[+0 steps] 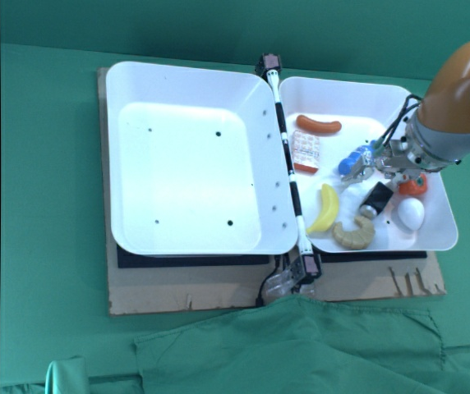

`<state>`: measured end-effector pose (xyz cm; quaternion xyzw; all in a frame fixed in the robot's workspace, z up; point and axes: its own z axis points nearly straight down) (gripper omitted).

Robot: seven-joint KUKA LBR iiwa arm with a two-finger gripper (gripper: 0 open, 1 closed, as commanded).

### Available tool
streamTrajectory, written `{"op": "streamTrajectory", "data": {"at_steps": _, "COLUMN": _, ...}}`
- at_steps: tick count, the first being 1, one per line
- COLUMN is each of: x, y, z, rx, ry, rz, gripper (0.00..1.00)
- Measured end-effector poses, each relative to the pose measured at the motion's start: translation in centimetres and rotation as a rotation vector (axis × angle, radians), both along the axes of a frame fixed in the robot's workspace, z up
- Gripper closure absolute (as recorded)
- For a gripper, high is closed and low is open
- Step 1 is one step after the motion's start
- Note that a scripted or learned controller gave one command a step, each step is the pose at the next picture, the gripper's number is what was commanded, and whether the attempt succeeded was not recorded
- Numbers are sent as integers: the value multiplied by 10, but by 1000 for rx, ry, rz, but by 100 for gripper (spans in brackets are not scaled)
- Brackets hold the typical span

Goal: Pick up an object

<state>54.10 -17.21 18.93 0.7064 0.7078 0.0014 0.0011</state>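
The robot's pincer [365,169] hangs low over the middle of the right white bin [343,82], at the end of a grey arm [457,97] with an orange band that reaches in from the right. Whether the pincer is released or clenched cannot be told from this view, and nothing can be seen gripped in it.

Just to the left of the pincer, touching it or very close, lies a small blue object [349,163] on the bin floor, about midway between the far and near walls. Just right of the pincer, partly under the wrist, sits a round orange-red fruit [415,185]. Nearer than that, close to the right wall, rests a white egg [410,213]. Left of the egg, against the near wall, lies a curled tan pastry [354,234]. A yellow banana [327,208] lies just left of the pastry, bent lengthwise from far to near.

Farther away, toward the left wall of this bin, a small red and white packet [306,150] lies flat. Beyond it, near the far wall, is a reddish sausage [318,125] lying left to right.

A black and white striped bar [285,150] runs between the two bins. The left white bin [116,138] sits beside it. Both bins rest on a brown cardboard sheet [177,298] on green cloth [54,220].
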Motion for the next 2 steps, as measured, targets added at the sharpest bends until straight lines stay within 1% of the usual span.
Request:
{"op": "streamTrajectory", "data": {"at_steps": 1, "x": 13, "y": -10, "z": -7, "rx": 10, "ry": 0, "rz": 1, "gripper": 0}}
{"op": "streamTrajectory", "data": {"at_steps": 2, "x": -37, "y": -14, "z": -6, "rx": -2, "ry": -14, "rz": -3, "gripper": 0}}
